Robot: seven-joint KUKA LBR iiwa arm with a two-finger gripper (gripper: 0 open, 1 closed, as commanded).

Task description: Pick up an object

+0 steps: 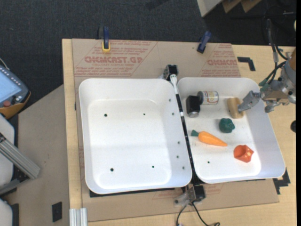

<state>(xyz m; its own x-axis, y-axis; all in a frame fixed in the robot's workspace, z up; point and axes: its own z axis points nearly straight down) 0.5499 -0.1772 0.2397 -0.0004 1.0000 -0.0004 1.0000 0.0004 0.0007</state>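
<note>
Gripper point(257, 102) at right bin point(277, 159) far-right edge, fingers spread apart, holding nothing. Tan block point(233, 107) touching left finger, upright; looks light, stiff, probably wood, grip across flat sides. Carrot point(212, 139), green lump point(226, 125), red piece point(243, 153) nearer; small, light, likely slippery plastic.

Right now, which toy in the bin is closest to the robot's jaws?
The tan block, at the right bin's far side. The green lump, carrot and red piece lie farther away.

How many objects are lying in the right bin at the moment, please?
5: a black-capped jar at the back left, a tan block at the back right, a green lump mid-bin, a carrot towards the front left, a red piece front right.
</note>
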